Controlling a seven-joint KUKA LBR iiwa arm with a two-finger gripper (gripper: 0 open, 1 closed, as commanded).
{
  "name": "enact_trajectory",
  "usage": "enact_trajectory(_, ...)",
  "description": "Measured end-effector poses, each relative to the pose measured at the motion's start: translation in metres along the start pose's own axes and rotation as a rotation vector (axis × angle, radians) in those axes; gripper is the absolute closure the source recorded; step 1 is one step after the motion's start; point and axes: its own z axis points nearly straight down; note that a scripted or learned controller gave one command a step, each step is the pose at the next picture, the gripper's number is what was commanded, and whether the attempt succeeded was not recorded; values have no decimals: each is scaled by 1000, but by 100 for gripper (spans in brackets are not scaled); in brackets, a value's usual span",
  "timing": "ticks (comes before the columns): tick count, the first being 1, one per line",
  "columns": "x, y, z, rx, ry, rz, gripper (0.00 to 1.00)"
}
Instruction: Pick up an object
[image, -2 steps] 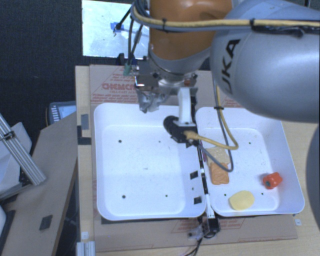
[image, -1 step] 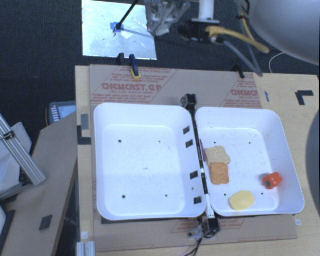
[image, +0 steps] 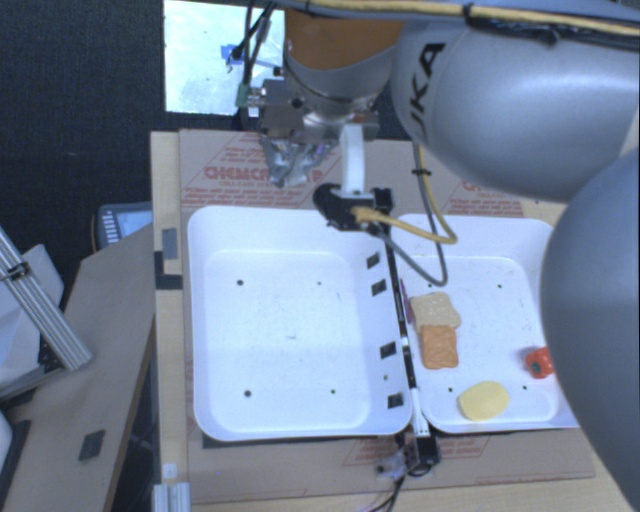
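We read red lettering, "CHEMCA…", printed on the cardboard sheet (image: 225, 170) lying under the bins. On the grey arm (image: 500, 90) we made out black letters "KA", part of a larger marking. We could read nothing else.

White bins, warm-coloured items, grey arm

Two white bins (image: 275, 330) dotted with small dark spots are seen on tan cardboard (image: 240, 170) printed with red lettering. In the right bin (image: 500, 270) a beige slab (image: 436, 309), an orange speckled slab (image: 439, 347), a pale yellow oval (image: 484, 400) and a small red-orange piece (image: 539, 363) are shown. The arm (image: 520, 100) is grey with an orange band (image: 335, 40).
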Motion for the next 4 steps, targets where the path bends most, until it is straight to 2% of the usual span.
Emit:
enact_trajectory(1, -2, 25, 54, -12, 3, 1, 100)
enact_trajectory(2, 0, 39, -111, -35, 11, -5, 100)
enact_trajectory(3, 0, -4, -166, -23, 9, -6, 100)
enact_trajectory(4, 0, -2, -161, -18, 6, -5, 0)
